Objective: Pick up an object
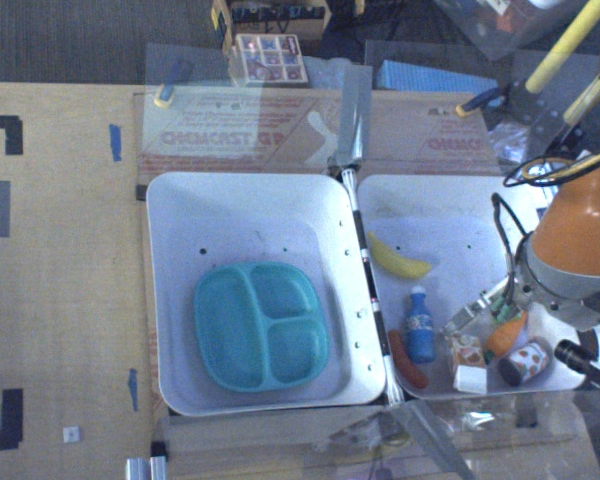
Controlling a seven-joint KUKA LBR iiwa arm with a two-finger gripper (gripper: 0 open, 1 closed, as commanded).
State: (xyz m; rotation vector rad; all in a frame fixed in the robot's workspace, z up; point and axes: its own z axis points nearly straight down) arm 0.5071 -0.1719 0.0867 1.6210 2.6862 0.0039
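In the right bin (450,208), pincer (477,318) half hidden among small clutter.

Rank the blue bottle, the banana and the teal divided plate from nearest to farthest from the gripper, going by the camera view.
Measured from the gripper, low in the right bin:
1. Blue bottle, just to its left in the same bin.
2. Banana, farther up and left, near the divider between the bins.
3. Teal divided plate, across the divider in the left bin.
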